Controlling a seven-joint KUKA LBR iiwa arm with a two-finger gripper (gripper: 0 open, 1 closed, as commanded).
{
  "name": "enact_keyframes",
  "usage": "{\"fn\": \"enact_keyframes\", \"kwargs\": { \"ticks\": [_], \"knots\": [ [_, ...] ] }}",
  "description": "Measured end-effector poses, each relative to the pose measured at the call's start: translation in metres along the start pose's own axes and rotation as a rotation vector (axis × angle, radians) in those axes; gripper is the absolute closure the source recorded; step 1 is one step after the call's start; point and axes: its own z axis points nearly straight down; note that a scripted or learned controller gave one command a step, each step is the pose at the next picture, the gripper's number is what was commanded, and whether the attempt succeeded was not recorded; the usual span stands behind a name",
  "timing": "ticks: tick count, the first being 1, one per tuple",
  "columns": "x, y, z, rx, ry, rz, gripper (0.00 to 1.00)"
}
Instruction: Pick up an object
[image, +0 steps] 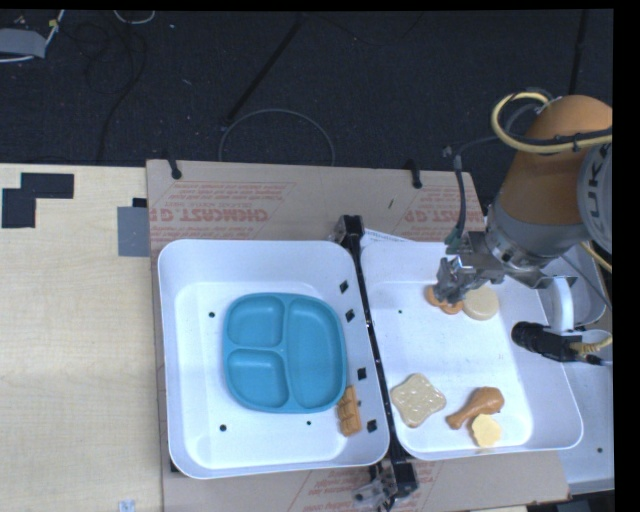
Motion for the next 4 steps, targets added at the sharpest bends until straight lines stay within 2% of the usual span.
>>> {"fn": "enact_keyframes", "kwargs": {
  "ticks": [1, 3, 4],
  "knots": [
    [0.057, -0.011, 0.011, 0.002, 0.0, 0.0, 1.0],
    [0.149, -0.029, 0.024, 0.002, -0.001, 0.0, 1.0],
    [0.19, -0.037, 0.019, 0.0, -0.002, 0.0, 1.0]
  ]
}}
